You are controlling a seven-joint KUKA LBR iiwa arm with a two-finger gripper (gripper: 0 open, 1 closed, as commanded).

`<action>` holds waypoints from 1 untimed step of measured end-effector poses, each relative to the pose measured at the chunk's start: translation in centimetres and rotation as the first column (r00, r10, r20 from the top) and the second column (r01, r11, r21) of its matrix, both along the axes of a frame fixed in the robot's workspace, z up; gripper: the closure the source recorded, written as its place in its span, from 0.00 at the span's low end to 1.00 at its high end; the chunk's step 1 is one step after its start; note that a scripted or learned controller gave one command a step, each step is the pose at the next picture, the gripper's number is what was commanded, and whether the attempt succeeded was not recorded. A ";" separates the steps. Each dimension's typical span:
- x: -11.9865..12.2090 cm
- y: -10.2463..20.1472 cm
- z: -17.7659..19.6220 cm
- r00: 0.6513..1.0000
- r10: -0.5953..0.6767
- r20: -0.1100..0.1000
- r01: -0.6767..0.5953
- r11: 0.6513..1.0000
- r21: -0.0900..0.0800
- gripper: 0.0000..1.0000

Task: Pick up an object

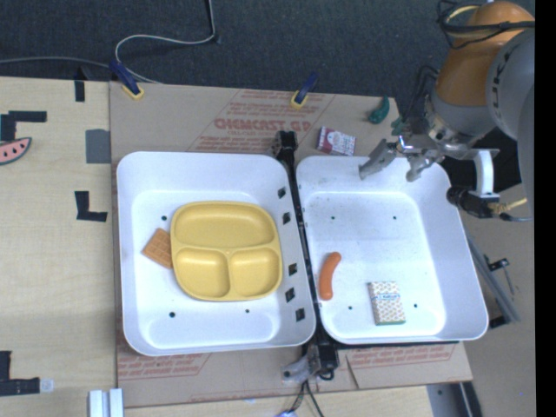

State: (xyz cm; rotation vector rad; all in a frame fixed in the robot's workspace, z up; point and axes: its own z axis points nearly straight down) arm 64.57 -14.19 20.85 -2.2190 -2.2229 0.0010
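While fingers (395,163) spread empty, sausage (327,275) lies below

Dark carpet floor (261,24), pale wooden bench (52,259), brown cardboard sheet (252,120), black cable (165,37) trailing

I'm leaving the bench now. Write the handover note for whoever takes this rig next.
Gripper: jaws spread open, nothing between them, hanging over the far rim of the right bin.
Right bin: orange sausage near its left wall, small patterned box toward the near side.
Left bin: yellow divided tray in the middle, with a tan cracker tucked under its left edge.
Done: nothing picked up.
Left: lower onto one object, close, lift. The sausage or the box are probably the easiest, both lying apart from the walls.
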 end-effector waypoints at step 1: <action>-2.4 -0.5 -12.2 1.000 -0.001 0.002 0.001 1.000 0.000 0.00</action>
